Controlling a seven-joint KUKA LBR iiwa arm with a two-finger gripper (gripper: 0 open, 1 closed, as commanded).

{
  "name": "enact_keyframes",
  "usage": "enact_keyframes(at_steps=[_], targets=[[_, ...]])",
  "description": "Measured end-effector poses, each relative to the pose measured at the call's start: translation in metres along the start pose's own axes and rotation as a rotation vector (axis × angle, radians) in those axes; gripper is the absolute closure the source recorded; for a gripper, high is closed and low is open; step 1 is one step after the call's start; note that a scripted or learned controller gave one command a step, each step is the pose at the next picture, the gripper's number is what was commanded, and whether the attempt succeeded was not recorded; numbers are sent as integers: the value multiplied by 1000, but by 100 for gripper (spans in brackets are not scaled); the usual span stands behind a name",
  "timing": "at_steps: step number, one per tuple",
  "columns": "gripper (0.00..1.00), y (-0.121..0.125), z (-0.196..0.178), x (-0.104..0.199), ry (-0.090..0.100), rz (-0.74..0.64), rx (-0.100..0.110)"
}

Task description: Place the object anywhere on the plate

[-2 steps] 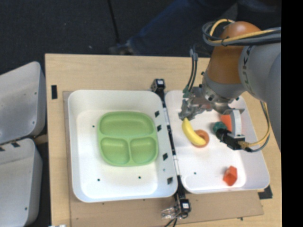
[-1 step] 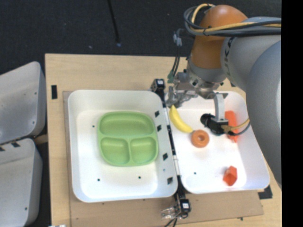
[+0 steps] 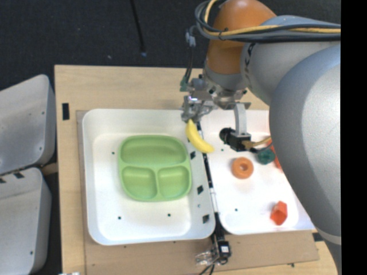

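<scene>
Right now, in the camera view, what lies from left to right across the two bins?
Plate → banana → orange ring → red block.

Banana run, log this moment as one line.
phase: carry | tool: over the divider between bins, banana hanging from it | plate: left bin, bare | banana not yet on plate

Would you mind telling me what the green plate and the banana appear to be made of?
The green plate looks like moulded plastic with a matte finish: uniform colour, rounded compartment ridges. The banana is probably a plastic toy, smooth and evenly yellow, though a real one cannot be excluded.
</scene>
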State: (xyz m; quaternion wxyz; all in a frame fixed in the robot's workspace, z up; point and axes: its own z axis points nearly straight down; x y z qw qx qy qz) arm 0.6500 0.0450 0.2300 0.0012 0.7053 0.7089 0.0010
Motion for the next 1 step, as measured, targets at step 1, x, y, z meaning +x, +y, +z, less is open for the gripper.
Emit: enact_keyframes(at_steps=[1], targets=[[100,35,-11,46,2,-1,-1]])
